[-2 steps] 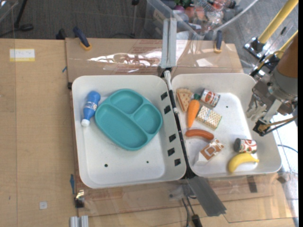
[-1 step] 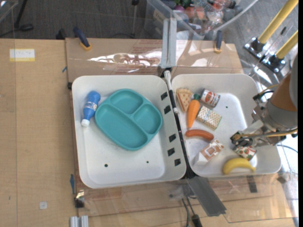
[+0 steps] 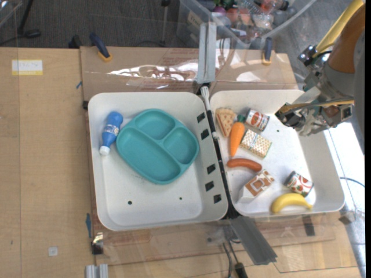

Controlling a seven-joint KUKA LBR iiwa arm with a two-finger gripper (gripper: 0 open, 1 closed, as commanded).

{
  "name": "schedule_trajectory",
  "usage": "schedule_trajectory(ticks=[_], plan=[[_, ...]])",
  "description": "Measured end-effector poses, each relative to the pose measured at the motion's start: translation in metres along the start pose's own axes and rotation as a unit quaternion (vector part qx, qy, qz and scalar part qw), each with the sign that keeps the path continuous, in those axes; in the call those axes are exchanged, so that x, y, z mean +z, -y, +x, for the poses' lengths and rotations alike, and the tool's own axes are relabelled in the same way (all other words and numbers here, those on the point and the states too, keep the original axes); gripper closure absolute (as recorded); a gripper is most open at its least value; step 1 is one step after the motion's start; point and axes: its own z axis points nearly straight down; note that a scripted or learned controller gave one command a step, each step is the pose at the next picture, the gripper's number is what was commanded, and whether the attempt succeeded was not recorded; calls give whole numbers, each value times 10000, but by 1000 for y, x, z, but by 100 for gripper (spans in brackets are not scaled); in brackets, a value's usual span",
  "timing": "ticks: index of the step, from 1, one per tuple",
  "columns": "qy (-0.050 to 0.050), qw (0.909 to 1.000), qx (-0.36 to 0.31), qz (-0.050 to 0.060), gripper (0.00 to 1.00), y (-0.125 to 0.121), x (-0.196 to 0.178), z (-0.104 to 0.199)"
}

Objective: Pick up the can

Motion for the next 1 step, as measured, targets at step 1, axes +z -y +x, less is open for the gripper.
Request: schedule_trajectory(ticks=[1], plan=[[4,10000,-39,-4,100,-58,-80,-94]])
